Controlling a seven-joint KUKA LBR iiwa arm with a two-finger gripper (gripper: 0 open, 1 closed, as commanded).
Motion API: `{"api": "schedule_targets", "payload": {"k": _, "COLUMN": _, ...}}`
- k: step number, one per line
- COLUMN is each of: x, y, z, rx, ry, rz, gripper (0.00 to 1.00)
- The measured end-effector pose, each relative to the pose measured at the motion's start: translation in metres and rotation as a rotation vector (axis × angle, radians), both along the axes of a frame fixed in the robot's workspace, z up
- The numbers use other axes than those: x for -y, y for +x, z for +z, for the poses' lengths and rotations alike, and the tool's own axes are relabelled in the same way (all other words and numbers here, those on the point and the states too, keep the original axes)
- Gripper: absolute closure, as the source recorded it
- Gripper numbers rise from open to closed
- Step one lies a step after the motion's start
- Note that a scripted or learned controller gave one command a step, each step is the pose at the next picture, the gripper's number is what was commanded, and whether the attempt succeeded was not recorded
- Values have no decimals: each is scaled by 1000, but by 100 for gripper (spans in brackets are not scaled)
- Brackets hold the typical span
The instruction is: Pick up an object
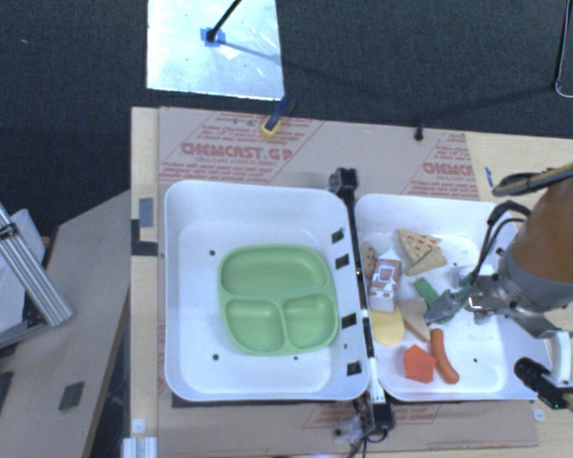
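Sitting alone in the left bin [187, 267], a green divided plate [276, 299] left open white floor along every wall. In the right bin [475, 213] the toy food crowded the left half: milk carton [386, 278], sandwich triangle [420, 247], yellow piece [388, 325], orange carrot [418, 363] and sausage [442, 356]. The hand [443, 307] hung just right of the carton above the sausage; whether it was open or closed I cannot tell.

1. The bench [224, 141] is covered by a brown sheet with red printed lettering.
2. Two shallow white bins sit directly on it, side by side and touching: the left bin [186, 295] and the right bin [479, 371].
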State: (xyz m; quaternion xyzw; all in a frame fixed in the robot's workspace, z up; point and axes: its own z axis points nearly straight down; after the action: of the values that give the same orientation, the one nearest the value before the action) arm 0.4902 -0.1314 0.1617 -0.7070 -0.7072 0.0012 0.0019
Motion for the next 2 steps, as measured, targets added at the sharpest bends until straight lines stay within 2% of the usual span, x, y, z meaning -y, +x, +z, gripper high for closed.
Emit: {"api": "schedule_targets", "payload": {"k": 2, "x": -4, "y": -2, "z": -79, "rx": 3, "ry": 0, "rz": 0, "gripper": 0}}
